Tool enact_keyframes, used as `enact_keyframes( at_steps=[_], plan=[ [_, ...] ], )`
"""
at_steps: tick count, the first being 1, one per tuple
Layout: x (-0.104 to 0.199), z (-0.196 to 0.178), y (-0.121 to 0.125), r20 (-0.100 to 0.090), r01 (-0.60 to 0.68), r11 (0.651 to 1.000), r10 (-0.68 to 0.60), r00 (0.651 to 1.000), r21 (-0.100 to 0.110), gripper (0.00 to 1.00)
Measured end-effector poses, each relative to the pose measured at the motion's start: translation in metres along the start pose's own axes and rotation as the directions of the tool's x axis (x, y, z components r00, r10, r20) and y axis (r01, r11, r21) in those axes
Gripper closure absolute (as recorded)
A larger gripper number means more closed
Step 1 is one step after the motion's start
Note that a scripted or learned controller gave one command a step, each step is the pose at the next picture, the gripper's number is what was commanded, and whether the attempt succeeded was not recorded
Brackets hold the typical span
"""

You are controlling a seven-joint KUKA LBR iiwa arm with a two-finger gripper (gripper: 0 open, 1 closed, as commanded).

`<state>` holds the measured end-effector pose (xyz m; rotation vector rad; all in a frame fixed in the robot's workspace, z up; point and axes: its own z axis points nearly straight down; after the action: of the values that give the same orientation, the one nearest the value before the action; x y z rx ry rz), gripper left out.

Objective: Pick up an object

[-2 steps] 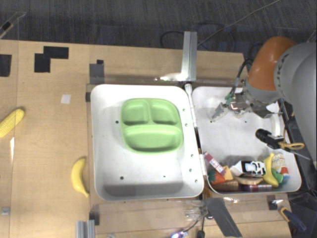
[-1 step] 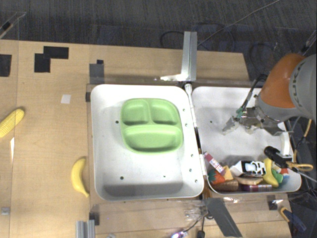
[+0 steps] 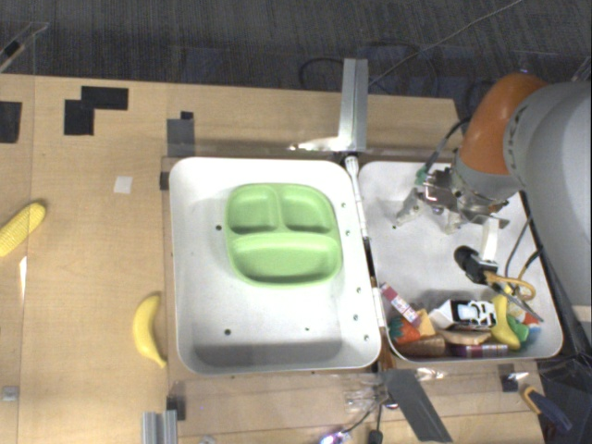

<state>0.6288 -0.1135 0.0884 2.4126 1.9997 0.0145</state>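
The gripper (image 3: 435,206) hangs over the far part of the right bin (image 3: 388,178); whether it is parted, I cannot tell. The object heap (image 3: 462,326) (mixed small items) lies nearer, along the bin's near wall.

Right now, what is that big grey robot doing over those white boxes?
The grey robot arm with the orange band is reaching in over the right-hand shallow white bin, with its claw hanging above the bin's bare upper part. A jumble of small colourful toys lies piled along that bin's near edge. The left-hand white bin holds a light green divided plastic plate. Out on the wooden bench lie a yellow toy banana and a yellow toy corn cob.
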Motion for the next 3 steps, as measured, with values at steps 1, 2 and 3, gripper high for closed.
enact_keyframes(
  at_steps=[1,2,3],
  plan=[
    [-0.075,-0.002,-0.046,0.004,-0.009,1.0,0.009,1.0,-0.001,0.0],
    [-0.045,0.001,0.017,0.0,0.12,0.993,-0.12,0.993,0.001,0.0],
    [-0.07,-0.003,-0.097,0.002,0.143,0.99,-0.143,0.99,0.001,0.0]
  ],
)
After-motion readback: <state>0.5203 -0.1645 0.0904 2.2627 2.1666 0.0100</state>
